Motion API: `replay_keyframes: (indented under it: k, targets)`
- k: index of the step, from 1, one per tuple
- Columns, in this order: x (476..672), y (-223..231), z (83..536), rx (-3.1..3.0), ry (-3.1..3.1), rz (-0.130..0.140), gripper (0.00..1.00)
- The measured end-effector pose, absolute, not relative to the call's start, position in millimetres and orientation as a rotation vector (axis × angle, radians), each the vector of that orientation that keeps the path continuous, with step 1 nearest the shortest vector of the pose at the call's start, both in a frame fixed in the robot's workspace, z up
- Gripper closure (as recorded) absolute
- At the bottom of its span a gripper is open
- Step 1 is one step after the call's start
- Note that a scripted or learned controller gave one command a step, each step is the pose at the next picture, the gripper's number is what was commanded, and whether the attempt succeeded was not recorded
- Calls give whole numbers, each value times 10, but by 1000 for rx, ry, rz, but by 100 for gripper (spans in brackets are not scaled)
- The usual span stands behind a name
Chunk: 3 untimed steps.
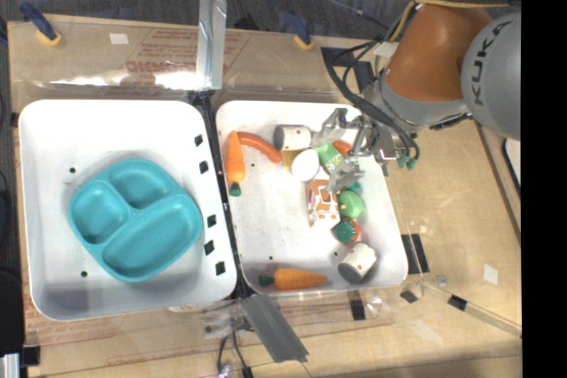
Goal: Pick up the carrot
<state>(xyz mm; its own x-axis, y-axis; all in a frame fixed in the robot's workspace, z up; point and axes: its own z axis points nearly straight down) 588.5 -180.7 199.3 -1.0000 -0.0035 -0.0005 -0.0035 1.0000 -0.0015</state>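
Observation:
Two carrots lie in the right bin (266,230). One carrot (235,162) rests along the bin's left wall with its green end pointing to the front. A second carrot (299,280) lies flat against the front wall. My gripper (344,157) hangs low over the bin's right part, among a white cup (306,164) and green toy pieces (352,205). It is well to the right of the first carrot and behind the second. No carrot is at the gripper.
A curved orange piece (258,144) lies beside the left carrot. A grey-white cup (291,136), an orange-white box (322,201) and another cup (358,261) crowd the right bin. The left bin (44,146) holds a teal divided plate (133,217).

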Motion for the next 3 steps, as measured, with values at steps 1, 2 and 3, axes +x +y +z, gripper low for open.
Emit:
replay_keyframes:
  k: [1,2,3]
  targets:
    - [5901,-1795,2106,-15,3138,-4,100]
    - [4862,-1738,2655,87,3135,-4,100]
    - [4773,-2086,3010,-630,3075,-6,100]
